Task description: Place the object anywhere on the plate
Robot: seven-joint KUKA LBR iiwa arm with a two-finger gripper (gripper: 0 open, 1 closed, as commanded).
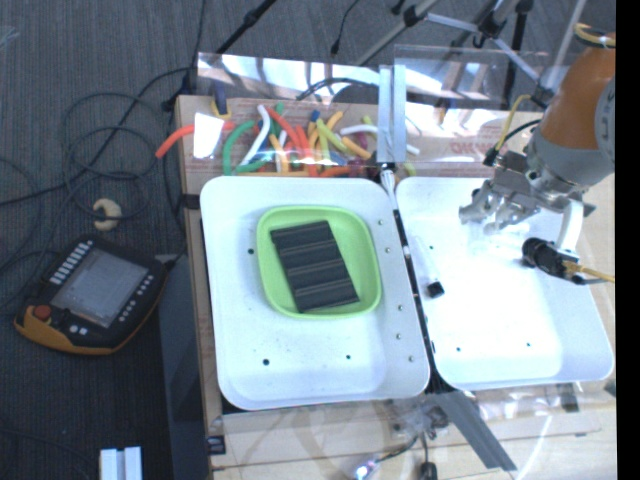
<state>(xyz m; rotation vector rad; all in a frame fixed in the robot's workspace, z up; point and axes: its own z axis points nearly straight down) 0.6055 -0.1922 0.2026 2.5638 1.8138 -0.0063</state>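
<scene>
Fixed overhead camera, slanted over both bins (300, 388)

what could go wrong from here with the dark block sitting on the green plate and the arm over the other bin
The dark ridged block already lies on the green plate in the left bin. The gripper hangs over the right bin, so a fresh pick attempt could drag the block off. Reaching back, the arm might also clip the raised divider between the bins and jolt the plate.
</scene>
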